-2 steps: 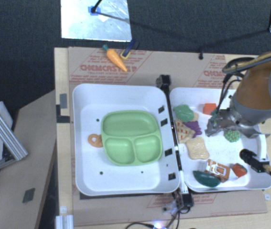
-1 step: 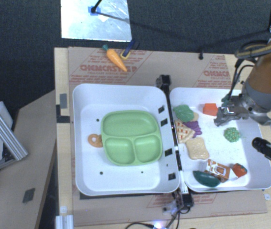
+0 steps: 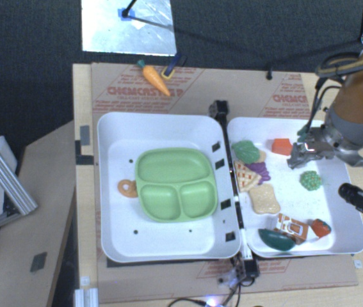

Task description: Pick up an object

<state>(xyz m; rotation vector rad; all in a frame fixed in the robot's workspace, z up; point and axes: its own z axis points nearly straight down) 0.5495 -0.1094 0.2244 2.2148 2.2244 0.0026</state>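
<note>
My gripper [image 3: 298, 155] hangs over the right bin [image 3: 344, 232], near its back right part. It sits just right of an orange block [image 3: 282, 146] and just above a small green bumpy ball [image 3: 310, 180]. Nothing shows between it and either one. Further left in that bin lie a green leafy piece [image 3: 246, 151], purple grapes [image 3: 258, 169], a waffle [image 3: 246, 178] and a pale cracker [image 3: 265, 199]. Near the front edge are a dark green piece [image 3: 276, 239], a small printed box [image 3: 293, 226] and a red piece [image 3: 321, 228].
The left bin [image 3: 114, 171] holds a green divided plate [image 3: 175, 184] and a small orange ring [image 3: 127, 188] beside it. A toy carrot [image 3: 155, 80] lies on the bench behind the bins. A black divider [image 3: 229, 178] runs between the bins.
</note>
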